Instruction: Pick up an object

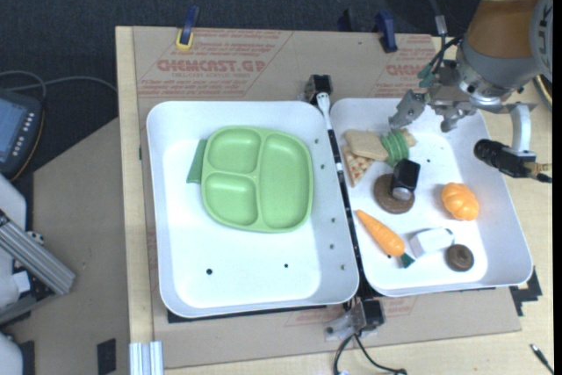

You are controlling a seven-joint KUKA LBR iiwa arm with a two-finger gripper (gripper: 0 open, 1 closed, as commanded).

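Note:
In the right bin (492, 268) lie several toy foods. There is a tan toast slice (362, 145), a green ribbed piece (397, 142), a black cylinder (405, 178) resting on a brown disc (389, 196), an orange fruit (459, 200), a carrot (381, 232), a white piece (430, 240) and a small brown ring (458, 256). My gripper (428, 115) hangs over the bin's far edge, just right of and above the green piece. It is open, with nothing between its fingers.
The left bin (176, 259) holds a green divided plate (257, 178). A ridge (338, 189) where the two bin walls meet runs between the bins. A black fixture (505, 155) sticks in at the right bin's right rim.

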